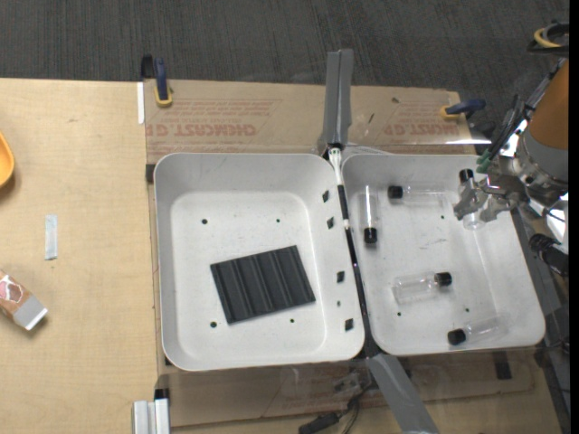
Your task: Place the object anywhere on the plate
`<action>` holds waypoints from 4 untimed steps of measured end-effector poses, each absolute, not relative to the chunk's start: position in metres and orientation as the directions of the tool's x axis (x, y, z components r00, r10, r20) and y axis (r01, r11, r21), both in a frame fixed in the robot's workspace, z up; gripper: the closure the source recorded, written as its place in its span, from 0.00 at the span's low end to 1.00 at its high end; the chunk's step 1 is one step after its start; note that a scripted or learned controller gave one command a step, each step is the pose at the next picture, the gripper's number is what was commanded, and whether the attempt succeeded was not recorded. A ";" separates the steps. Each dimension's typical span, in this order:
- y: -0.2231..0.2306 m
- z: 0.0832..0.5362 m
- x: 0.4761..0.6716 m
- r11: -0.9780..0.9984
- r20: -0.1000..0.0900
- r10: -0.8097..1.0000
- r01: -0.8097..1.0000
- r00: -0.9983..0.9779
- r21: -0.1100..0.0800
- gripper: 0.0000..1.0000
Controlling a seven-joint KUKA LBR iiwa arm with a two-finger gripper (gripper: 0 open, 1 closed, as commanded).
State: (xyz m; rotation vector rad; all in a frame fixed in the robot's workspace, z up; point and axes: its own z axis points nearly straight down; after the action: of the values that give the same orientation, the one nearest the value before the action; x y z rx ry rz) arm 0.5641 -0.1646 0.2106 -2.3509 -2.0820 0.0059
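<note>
A dark ribbed rectangular plate point(263, 282) lies flat in the left white bin point(181, 242), slightly turned. Several clear vials with black caps lie in the right bin point(516, 278): one upright along the left wall point(369, 213), one near the back point(412, 192), one in the middle point(419, 287) and one at the front right point(472, 332). My gripper point(472, 204) hangs over the right bin's back right part, apart from the plate and to the right of the back vial. I see no vial in it.
A grey divider post point(338, 98) rises between the bins at the back. Clamps point(159, 81) hold cardboard behind the bins. On the wooden bench at left lie a small packet point(20, 303) and a pale strip point(51, 238).
</note>
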 end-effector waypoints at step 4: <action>-0.164 0.309 0.479 0.372 0.000 0.928 0.928 -0.372 -0.001 1.00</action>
State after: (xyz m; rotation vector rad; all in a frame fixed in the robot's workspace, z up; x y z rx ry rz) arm 0.4786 -0.1641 0.3087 -1.7595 -2.6020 0.0023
